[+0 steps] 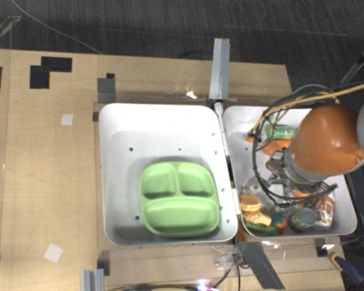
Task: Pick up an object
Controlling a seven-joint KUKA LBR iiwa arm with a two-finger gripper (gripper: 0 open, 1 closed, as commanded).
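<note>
Several small objects point(264, 214) crowd the right bin's point(236, 132) six o'clock edge, so the arm point(324, 141) hangs over them there; its gripper's state I cannot tell. Left bin point(127, 126) holds a green tray point(179, 199).

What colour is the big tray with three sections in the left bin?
Light green: the plastic divided tray, clearest in the camera view.
</note>
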